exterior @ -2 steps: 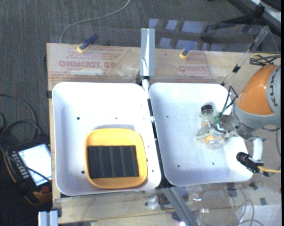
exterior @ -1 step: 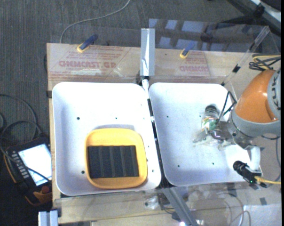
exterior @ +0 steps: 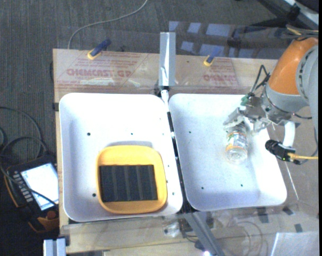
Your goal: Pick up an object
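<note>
Right bin [exterior: 203, 175]: one clear plastic bottle [exterior: 236, 144] lying on its side, in the half nearer the bin's right wall, closer to the far rim than the near one. Its long axis runs roughly far-to-near.

Left bin [exterior: 86, 116]: yellow tray with a dark ribbed insert [exterior: 131, 180], sitting against the near rim. Not the likely target given where the arm is.

Arm [exterior: 294, 73] reaches in over the right bin's far right corner. Pincer [exterior: 245, 116] sits just above the bottle's far end, touching or nearly so; the metal parts blur into the transparent plastic. Cannot tell how wide it stands or whether anything is in it.

Handling judgement: the bottle looks empty, so light; thin walls will flex under squeeze; smooth, round and slippery, and it will roll sideways if nudged. Best hold is across the body mid-length, closing perpendicular to the long axis.
</note>
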